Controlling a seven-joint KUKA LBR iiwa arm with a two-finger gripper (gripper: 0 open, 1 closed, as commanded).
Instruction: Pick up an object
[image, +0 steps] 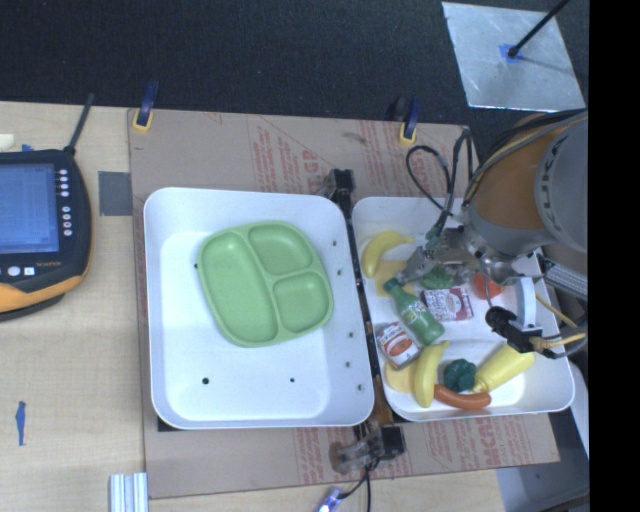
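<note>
My gripper (424, 266) hangs low over the back half of the right bin (556, 402), reaching in from the right. It is just above the cap end of a green bottle (414, 313) and beside a yellow banana (381, 250). A white and red packet (448, 303) lies right below the gripper. Nearer the front lie a red and white can (398, 346), a second banana (428, 373), a dark green lump (460, 374), an orange sausage-shaped toy (462, 399) and a yellow toy (505, 367). I see nothing held in the gripper.
The left bin (165, 385) holds a green divided plate (265, 283). An orange and black control tablet (35, 230) lies on the bench at far left. Clamps stand along the back edge of the cardboard mat (250, 150).
</note>
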